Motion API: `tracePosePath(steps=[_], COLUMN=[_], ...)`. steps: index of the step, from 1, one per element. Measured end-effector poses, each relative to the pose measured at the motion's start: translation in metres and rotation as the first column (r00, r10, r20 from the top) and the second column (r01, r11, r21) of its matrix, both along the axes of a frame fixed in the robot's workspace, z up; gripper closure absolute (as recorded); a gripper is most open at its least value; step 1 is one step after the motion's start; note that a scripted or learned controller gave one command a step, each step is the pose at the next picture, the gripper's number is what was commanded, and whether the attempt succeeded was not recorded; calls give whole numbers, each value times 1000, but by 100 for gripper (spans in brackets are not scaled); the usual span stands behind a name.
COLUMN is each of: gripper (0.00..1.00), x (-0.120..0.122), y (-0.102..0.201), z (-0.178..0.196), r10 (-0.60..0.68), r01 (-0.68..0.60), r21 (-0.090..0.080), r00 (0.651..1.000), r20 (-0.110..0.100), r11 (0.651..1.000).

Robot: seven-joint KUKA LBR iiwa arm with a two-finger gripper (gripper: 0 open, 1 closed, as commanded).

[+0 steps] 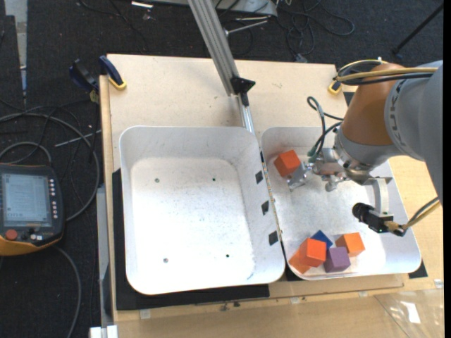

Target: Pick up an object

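A grey robot arm with an orange band reaches into the right bin, its gripper low at the bin's far end. Its fingers sit just beside an orange cube, touching or nearly so; whether they are spread or pinching cannot be told. At the right bin's near end, an orange block, a blue block, a purple block and a small orange block cluster together. The left bin adjoins the right bin on the surface.
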State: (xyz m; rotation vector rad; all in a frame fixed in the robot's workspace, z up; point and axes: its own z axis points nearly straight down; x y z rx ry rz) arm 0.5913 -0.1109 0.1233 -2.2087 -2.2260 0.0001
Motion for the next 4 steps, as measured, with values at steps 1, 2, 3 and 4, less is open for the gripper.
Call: tracePosePath(steps=[1,2,3,4], gripper=[0,0,100,100], x=[44,90,89,68], y=[11,9,8,113], z=[-29,-27,-17,77], r10=[-2,-3,-2,2], r01=[2,3,2,-2], r21=[-3,-5,-6,0], r00=[1000,1000,1000,1000], r20=[5,9,7,12], r11=[1000,1000,1000,1000])
